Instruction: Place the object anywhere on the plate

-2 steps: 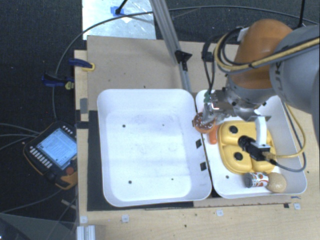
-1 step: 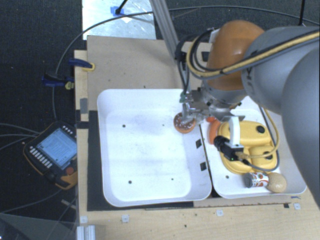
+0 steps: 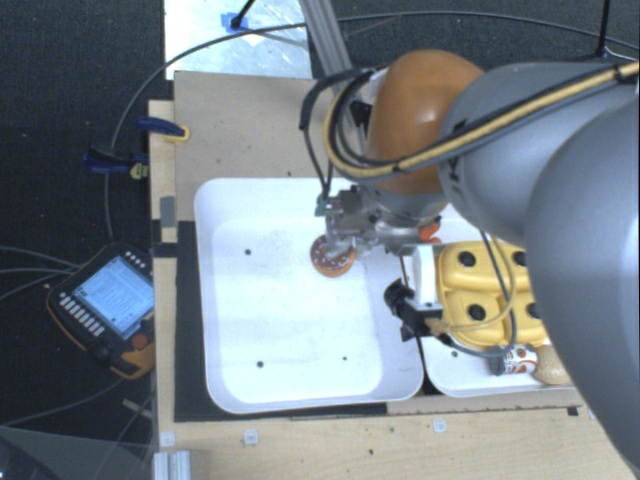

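A small round brown-and-pink ring, like a doughnut (image 3: 331,259), lies near the upper right of the left white bin (image 3: 250,368). My gripper (image 3: 343,234) hangs right over it, touching or almost touching its top edge, and the wrist hides where they meet. I cannot tell whether the ring is held. In the right bin (image 3: 450,380) lies a yellow moulded piece with dark holes (image 3: 478,288), partly under my arm.
A small red-and-white item (image 3: 515,361) and a tan thing (image 3: 551,370) lie at the front of the right bin. A bit of orange (image 3: 430,234) shows by the wrist. A handheld pendant (image 3: 108,305) rests left of the bench; blue clamps (image 3: 150,128) grip its back left edge.
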